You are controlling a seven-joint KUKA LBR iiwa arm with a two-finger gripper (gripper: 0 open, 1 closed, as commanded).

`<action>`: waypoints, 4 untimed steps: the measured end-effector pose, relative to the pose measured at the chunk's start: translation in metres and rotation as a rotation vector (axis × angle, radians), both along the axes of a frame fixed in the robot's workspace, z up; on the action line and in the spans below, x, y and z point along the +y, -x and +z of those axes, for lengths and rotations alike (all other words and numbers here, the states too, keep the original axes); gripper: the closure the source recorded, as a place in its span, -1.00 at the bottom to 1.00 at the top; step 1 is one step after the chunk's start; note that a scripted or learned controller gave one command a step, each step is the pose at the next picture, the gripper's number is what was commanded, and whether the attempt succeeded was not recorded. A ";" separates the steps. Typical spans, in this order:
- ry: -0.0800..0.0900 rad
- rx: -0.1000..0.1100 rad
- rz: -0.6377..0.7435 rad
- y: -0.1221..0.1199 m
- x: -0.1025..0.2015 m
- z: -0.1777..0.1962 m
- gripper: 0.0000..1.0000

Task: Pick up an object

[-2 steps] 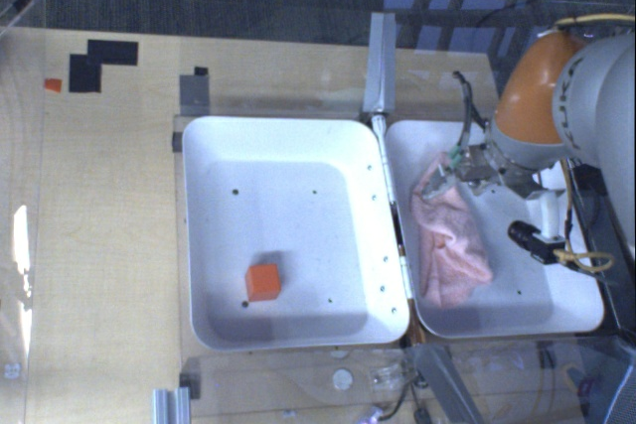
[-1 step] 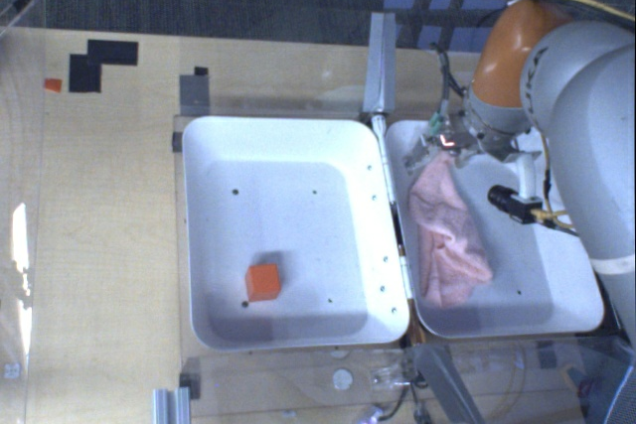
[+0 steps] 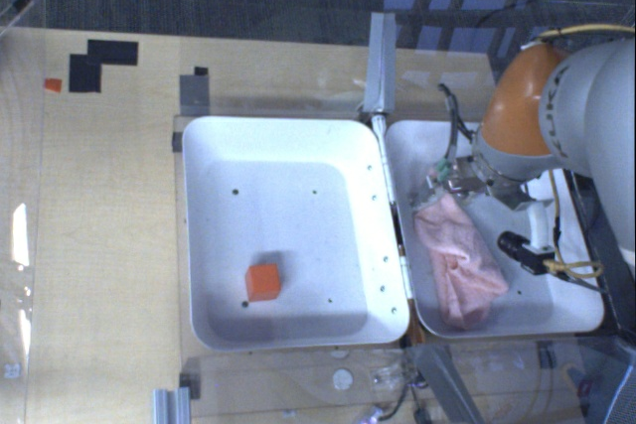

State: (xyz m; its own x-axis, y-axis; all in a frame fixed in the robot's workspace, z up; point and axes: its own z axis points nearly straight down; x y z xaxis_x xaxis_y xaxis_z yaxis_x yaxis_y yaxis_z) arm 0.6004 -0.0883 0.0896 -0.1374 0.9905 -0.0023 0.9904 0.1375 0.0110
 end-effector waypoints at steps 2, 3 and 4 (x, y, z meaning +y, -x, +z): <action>0.000 0.001 -0.022 -0.023 0.001 -0.001 -1.00; 0.002 -0.010 -0.016 -0.027 0.001 0.014 1.00; 0.006 -0.004 0.432 -0.071 0.025 0.099 1.00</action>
